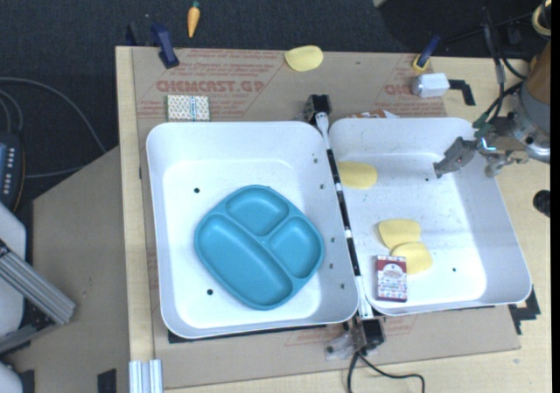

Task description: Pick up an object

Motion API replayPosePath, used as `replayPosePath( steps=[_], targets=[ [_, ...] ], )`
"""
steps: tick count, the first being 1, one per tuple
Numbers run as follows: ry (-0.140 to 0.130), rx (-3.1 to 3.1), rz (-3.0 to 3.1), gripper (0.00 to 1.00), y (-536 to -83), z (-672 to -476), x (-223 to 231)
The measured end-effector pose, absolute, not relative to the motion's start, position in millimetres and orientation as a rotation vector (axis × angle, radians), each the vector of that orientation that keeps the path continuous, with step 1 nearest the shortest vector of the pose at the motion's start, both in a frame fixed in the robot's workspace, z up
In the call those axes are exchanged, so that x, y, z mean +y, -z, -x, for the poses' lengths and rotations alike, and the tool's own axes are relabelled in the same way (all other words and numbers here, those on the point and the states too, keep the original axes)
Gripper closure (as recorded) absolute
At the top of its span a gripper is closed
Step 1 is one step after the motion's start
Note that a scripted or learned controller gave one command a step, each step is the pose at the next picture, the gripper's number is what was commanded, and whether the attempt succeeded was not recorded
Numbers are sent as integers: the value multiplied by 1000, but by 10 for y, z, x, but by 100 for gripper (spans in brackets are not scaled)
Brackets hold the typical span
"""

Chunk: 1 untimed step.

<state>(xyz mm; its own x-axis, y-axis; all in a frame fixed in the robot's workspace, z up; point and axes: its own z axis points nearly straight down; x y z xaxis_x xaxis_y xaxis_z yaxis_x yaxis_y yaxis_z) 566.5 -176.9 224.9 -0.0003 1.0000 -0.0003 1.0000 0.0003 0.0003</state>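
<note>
While the gripper (477, 155) hangs over the upper right edge of the right bin (490, 291), its two dark fingers are splayed apart, one angled down-left over the bin's inner wall and the other pointing right, with nothing between them. Arm enters from the right edge; wrist sits just above the bin's rim. Right bin contents: one yellow piece (358, 175) against the left wall near the divider; two more yellow pieces (398, 230) (414, 257) low in the bin, touching or overlapping each other; a small red-and-white box (391, 278) just below and left of them, near the front wall. All four lie well apart from the gripper, down and to its left. Left bin (175, 155) holds a blue compartment tray (258, 245), three sections, set at a slant near the middle. On the cardboard bench top (227, 85) outside the bins: a yellow piece (304, 58) near the back edge, a small patterned packet (188, 107) above the left bin, blue clamps (164, 45) (426, 52) at the back corners. A small orange carrot-like item (193, 20) lies on the dark floor behind the bench.
</note>
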Motion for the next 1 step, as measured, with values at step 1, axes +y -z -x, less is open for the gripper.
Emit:
replayPosePath(
  steps=[1],
  targets=[
    [1,2224,-2222,0,-1870,-5391,-1180]
  ],
)
